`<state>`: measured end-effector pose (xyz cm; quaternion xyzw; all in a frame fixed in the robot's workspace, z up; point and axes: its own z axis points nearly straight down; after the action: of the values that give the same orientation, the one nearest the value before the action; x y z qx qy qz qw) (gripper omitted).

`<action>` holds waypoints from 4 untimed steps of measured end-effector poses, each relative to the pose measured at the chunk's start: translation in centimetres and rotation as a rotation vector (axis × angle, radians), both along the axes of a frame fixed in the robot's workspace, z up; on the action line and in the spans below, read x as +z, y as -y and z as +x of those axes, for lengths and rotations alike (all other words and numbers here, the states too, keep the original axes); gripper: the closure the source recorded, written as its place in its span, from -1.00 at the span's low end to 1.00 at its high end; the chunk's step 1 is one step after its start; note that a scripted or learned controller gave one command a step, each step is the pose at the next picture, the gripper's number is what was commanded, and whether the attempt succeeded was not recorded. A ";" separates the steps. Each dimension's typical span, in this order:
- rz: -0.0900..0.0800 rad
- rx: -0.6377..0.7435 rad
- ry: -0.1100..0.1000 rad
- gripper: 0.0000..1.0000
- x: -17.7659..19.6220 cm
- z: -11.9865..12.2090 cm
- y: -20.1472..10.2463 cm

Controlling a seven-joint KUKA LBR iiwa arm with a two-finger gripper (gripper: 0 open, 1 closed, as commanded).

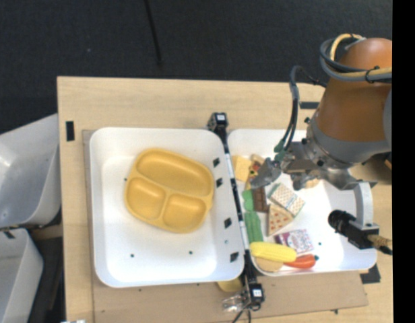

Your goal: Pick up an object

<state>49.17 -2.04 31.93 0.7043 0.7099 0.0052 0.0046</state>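
The right bin [342,258] holds several toy foods. Along its left wall lie a yellow wedge [242,169], a brown bar [259,198] and a long green piece [252,223]. A checkered cracker [287,198] and a pizza slice [279,218] sit in the middle. A purple-and-white packet [296,239], a yellow corn cob [273,252] and a red pepper [301,262] lie near the front. My gripper [286,171] hangs over the bin's back half, just above the cracker and beside the yellow wedge. Nothing visibly hangs from it.
The left bin [106,247] carries a yellow compartment plate [168,190]. A black divider rail [231,200] with clips runs between the bins. A black fixture [349,227] sits at the right bin's right side. The arm's orange-and-grey body [352,113] covers the back right corner.
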 end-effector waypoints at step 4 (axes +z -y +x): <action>-0.002 0.000 -0.013 1.00 2.8 -0.1 -13.5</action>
<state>49.08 11.44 34.77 0.7044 0.7098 0.0000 0.0006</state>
